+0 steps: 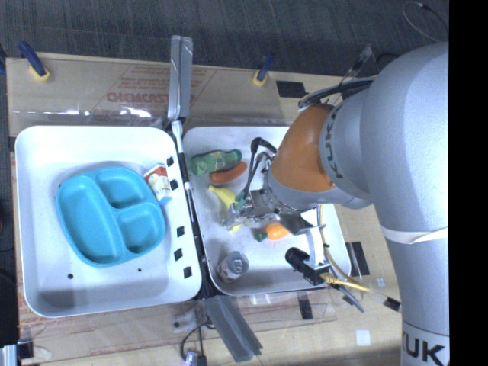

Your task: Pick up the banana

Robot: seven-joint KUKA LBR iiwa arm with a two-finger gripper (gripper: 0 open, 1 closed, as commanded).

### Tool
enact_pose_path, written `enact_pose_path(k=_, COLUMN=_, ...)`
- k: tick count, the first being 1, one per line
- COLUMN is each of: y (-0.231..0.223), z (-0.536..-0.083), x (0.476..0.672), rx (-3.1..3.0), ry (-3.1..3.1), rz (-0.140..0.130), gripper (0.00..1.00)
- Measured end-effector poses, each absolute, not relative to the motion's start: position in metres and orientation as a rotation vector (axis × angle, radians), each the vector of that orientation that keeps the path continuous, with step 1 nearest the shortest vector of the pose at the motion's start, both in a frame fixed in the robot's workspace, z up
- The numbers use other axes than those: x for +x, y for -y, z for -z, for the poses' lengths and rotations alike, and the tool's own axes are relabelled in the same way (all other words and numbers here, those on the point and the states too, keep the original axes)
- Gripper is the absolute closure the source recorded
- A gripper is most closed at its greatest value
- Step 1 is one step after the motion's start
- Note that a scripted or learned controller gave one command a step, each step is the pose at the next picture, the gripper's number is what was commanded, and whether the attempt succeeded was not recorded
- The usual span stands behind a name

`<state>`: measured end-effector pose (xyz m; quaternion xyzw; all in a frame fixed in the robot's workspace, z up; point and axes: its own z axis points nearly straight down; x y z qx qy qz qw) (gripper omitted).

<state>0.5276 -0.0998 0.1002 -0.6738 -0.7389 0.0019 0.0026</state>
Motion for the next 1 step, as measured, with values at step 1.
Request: enact_pose_path(k=1, y=0.0513, z=-0.1918, x=0.6015, rx=-2.212, ry=2.228, rz=-0.002, gripper=1.00)
